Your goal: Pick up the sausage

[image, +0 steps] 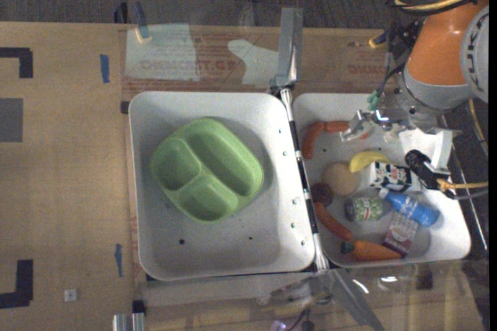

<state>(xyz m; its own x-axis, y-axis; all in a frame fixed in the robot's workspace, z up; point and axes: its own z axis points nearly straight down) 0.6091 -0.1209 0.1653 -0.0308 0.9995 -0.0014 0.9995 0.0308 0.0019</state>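
1. Pincer. The pincer hangs over the rear edge of the right bin, at the end of the arm. From this height it reads as a small cluster of bright metal. I cannot tell whether it is open or closed, and I see nothing gripped in it.

2. Task item. The sausage lies in the right bin, just left of the pincer and near the bin's left wall. It is a curved reddish-brown piece, and its right end runs toward the pincer. I cannot tell whether the two touch.

3. Other contents of the right bin, one of each:
- banana, just below the pincer;
- tan round item, type unclear;
- cow-print carton;
- green jar, label unreadable;
- blue bottle, lying down;
- small packet, print unreadable;
- carrot, at the front wall;
- second reddish-brown stick, along the left wall, resembling the sausage, so I cannot identify it with certainty.

4. Obscured areas. The arm covers the right bin's rear right corner. A crumpled white piece lies under it, and I cannot make out what it is.

5. Left bin. The left bin holds one green plate with three compartments.
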